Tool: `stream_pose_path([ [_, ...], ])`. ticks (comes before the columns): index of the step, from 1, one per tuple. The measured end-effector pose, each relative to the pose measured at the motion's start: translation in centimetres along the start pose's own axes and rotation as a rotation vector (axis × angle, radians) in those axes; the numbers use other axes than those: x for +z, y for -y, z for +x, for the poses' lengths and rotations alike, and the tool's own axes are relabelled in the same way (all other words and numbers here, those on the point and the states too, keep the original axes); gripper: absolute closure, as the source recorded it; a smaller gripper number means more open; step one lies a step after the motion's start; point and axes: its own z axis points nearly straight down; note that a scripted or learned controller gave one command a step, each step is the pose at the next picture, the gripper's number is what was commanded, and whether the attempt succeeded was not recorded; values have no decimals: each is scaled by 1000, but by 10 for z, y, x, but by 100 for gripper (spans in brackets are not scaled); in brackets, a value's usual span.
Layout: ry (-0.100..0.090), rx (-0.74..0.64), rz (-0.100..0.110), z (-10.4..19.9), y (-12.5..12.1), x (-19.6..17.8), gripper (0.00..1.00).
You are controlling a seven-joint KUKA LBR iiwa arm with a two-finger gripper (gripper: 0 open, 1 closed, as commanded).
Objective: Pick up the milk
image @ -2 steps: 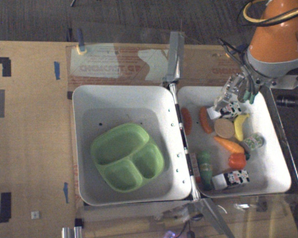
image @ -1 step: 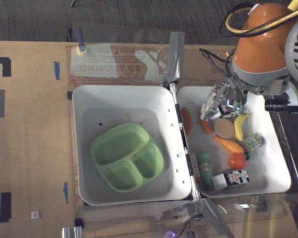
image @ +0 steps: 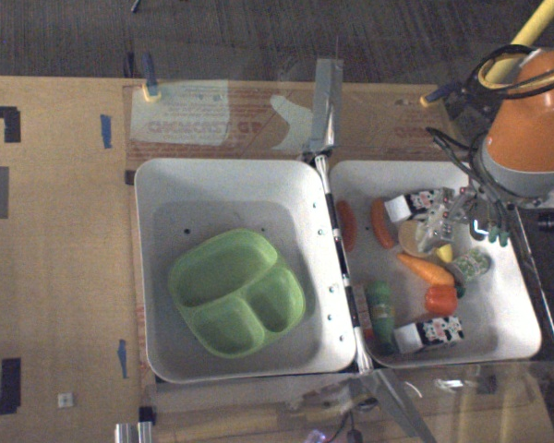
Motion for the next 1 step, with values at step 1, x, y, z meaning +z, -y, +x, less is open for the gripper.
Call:
stream_pose_path([
  [1,0,-313,-2,35,-23,-34,100],
])
